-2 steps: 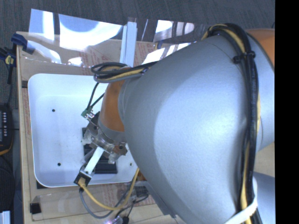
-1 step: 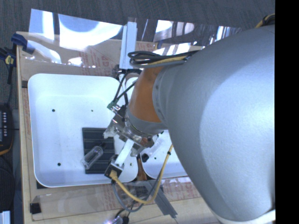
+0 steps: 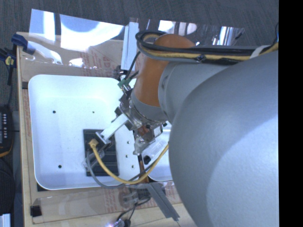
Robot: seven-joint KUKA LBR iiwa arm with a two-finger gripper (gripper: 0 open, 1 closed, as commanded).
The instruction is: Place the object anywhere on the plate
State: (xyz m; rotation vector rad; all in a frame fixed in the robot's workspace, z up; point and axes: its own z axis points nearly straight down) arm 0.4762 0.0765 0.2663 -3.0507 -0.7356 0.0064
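The grey arm (image 3: pixel 227 141) reaches in from 3 o'clock, and its bulk covers nearly the whole right half of the view. The orange band (image 3: pixel 151 74) sits above the wrist, toward 12 o'clock from the centre. The claw (image 3: pixel 139 148) hangs low over the seam between the 2 white bins, a little toward 6 o'clock from the centre, with the wrist tipped toward 9 o'clock. I judge that such a low, tipped pose suits a pick or a set-down at bin-floor level, not a carry between bins.

I cannot tell how far the claw is open, or whether it has hold of anything. The wrist hardware crowds over it at this slant.

The left bin (image 3: pixel 52 141) lies at 9 o'clock of the claw. Its open floor is white, with a few small dark dots (image 3: pixel 54 111) that look like screw holes. The right bin (image 3: pixel 160 173) peeks out as 1 white sliver at 5 o'clock of the claw, tucked under the arm.

I cannot tell where the object lies relative to the claw, because the arm hides whatever the right bin holds. My guess is that both the object and the plate sit there, at 3 to 4 o'clock of the claw. From this view I cannot judge how far along the task is.
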